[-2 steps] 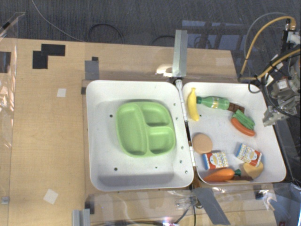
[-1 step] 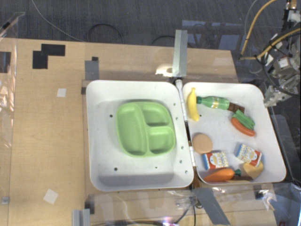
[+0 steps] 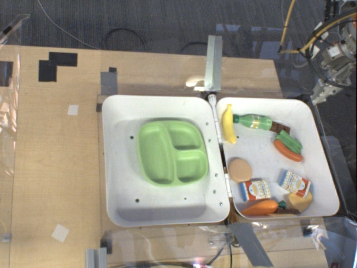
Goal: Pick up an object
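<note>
Fingers (image 3: 325, 90) just off far-right corner of right bin (image 3: 316, 121), spread impossible to tell; green bottle (image 3: 252, 121) inside, left and lower in view, long axis left-right.

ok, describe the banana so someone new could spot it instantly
Look in the right-hand bin, along its left wall next to the divider. The banana lies there lengthwise, its top end beside the green bottle's cap. It's the only plain yellow, curved item among them.
</note>
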`<state>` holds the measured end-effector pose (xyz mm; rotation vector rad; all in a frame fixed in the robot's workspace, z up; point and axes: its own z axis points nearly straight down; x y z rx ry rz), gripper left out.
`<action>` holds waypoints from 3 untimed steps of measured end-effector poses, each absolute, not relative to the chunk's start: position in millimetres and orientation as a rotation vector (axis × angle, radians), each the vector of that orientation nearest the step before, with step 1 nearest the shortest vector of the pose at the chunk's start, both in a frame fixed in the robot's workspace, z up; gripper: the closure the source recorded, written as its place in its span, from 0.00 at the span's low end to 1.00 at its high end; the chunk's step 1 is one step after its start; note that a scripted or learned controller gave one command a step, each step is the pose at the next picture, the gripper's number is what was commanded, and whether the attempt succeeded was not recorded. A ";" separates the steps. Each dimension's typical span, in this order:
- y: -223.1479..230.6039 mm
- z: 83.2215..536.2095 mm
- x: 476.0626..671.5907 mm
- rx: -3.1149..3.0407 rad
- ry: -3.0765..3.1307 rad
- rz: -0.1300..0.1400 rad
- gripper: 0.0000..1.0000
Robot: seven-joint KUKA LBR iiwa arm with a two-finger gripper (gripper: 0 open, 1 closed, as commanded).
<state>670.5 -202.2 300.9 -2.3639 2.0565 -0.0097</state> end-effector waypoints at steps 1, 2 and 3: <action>-200.0 277.8 653.4 -2.737 1.530 -0.007 1.00; -190.9 249.3 614.3 -2.955 1.060 -0.006 1.00; -195.3 291.7 648.4 -2.948 1.075 -0.013 1.00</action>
